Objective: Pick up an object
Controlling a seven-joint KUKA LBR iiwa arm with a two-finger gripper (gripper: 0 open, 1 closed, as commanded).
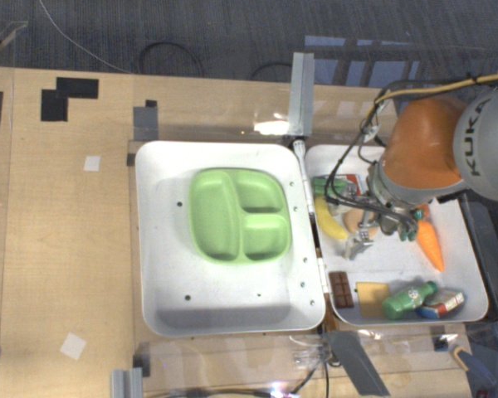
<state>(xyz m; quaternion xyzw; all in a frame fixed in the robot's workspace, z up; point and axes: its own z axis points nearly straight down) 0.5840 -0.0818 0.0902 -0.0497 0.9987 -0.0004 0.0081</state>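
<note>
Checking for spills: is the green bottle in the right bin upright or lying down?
Lying down. The green bottle rests on its side on the right bin's floor, cap end pointing right.

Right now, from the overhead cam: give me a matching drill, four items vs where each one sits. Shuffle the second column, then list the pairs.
Things:
1. green divided tray
2. carrot
3. banana
4. chocolate bar

Places:
A. right bin, right side, beside the gripper
B. right bin, near-left corner
C. left bin, middle
D. right bin, left side, along the wall between the bins

Pairs: 1-C, 2-A, 3-D, 4-B
</note>
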